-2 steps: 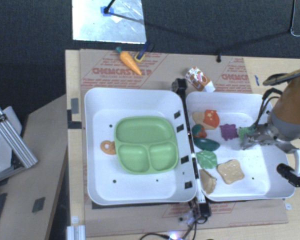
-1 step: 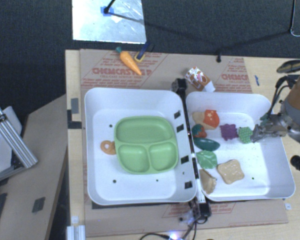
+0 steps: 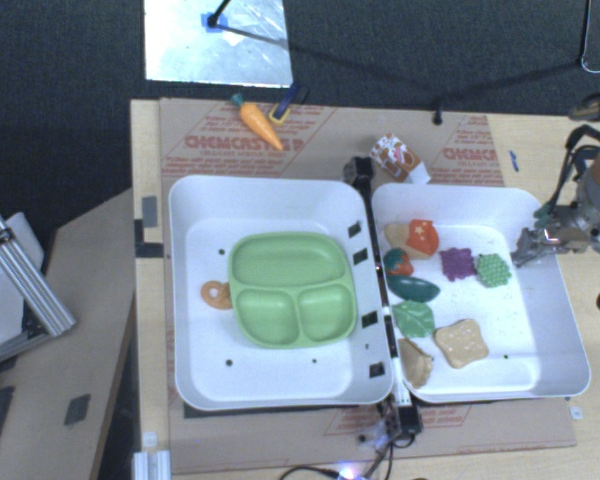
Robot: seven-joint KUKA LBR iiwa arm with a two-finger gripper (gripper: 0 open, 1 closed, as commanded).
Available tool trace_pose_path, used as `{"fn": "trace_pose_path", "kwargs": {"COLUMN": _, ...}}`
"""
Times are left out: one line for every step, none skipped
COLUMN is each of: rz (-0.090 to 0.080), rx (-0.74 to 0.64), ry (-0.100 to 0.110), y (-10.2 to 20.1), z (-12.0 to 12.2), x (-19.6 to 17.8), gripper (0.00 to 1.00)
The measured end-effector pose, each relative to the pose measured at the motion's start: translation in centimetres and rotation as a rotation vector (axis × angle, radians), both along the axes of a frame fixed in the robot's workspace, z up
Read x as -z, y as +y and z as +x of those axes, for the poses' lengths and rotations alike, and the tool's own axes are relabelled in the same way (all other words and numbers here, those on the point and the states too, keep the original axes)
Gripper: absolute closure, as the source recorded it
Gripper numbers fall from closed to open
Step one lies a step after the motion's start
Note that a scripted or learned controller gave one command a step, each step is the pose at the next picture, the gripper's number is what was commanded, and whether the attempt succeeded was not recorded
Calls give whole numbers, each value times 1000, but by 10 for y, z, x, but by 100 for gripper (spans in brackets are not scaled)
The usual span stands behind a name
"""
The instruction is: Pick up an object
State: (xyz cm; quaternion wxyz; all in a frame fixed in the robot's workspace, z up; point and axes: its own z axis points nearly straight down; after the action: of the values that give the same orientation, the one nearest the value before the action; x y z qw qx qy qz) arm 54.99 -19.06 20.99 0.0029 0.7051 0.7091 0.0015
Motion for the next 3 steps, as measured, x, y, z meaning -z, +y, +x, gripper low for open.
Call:
{"fn": "trace_pose_path", "kwargs": {"rz": 1, "rx": 0, "ry": 2, "y": 0, "z": 1, "x": -15, "gripper": 100}}
{"fn": "trace_pose_path", "kwargs": {"rz": 3, "rx": -4, "ry": 5, "y": 47, "z": 1, "x": -12, "gripper": 100}}
{"fn": "trace_pose_path", "kwargs": {"rz": 5, "rx": -5, "ry": 5, "y": 106, "z": -13, "x": -21, "gripper": 100}}
